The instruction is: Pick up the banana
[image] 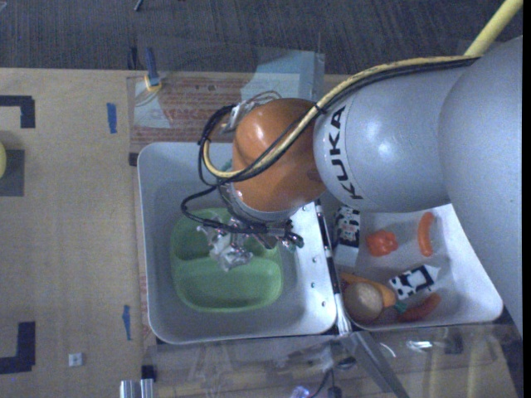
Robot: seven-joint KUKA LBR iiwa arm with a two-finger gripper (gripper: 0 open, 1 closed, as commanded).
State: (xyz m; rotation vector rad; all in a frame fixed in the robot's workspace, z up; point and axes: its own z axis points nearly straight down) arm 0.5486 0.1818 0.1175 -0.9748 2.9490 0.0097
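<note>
Camera view: the pincer (231, 251) hangs under the orange wrist band (270, 160), low over a green divided plate (249, 293) in the left bin (153, 222). It's a blur of metal w/ black cables looped round it, so we can't tell whether it's wide or narrow, and we see nothing held in it.

The banana: we can't place it for sure. The wrist covers much of the bin right behind the pincer, so it may lie hidden there, but that's a guess. Well away from the pincer, across the bench at the far edge, sits a yellow sliver (2, 160), too cropped to name.

On the pincer's other side, past the bin wall, the right bin (477, 301) holds toy food: an orange round piece (382, 243), an orange oblong (426, 233), a cow-print carton (412, 280), a beige ball (363, 301) and a red strip (423, 307). None reads as a banana.

Handling, as we judge it: prob. a light, smooth plastic toy, stiff and a bit slippery, w/ a curved body. Best taken across the thick middle, approx. square to its length, not at the tapering ends.
</note>
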